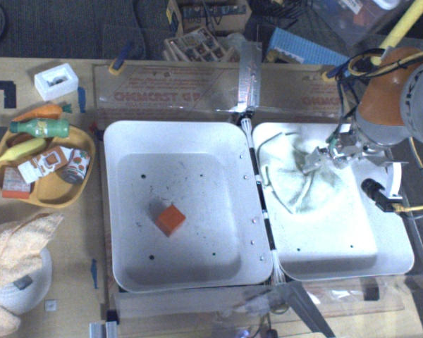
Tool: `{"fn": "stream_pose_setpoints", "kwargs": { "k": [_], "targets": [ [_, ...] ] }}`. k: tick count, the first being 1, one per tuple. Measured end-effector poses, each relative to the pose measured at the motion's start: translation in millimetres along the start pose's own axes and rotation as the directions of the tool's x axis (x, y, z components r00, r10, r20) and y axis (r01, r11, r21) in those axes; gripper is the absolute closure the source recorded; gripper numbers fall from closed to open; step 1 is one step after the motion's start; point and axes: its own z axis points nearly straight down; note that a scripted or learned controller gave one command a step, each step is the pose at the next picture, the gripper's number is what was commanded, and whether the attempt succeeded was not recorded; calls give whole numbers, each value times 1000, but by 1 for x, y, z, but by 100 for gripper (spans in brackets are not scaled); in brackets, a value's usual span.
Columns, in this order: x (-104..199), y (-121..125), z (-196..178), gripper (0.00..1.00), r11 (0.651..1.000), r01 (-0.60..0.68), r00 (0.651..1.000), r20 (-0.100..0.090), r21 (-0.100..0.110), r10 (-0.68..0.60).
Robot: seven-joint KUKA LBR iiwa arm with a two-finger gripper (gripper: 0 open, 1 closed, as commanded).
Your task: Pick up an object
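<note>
An orange cube (170, 219) lies on the floor of the left bin (120, 189), a little left of its middle. A crumpled white cloth (290, 182) lies in the upper left part of the right bin (338, 252). My gripper (316, 160) reaches in from the right and hangs low over the cloth's upper right part; I cannot make out whether it touches the cloth. The grey arm with its orange band (383, 98) stands above the right bin's far right corner. The cube is far from the gripper.
A wooden bowl (39, 197) of toy food stands left of the bins, with a white box (56, 82) behind it and a beige towel (21, 248) in front. A black plug (375, 191) and cables hang over the right bin's right side.
</note>
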Motion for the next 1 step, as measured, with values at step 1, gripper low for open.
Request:
{"fn": "stream_pose_setpoints", "kwargs": {
  "k": [1],
  "targets": [
    [47,38,1,0,994,107,994,2,-1,-107]
  ]
}}
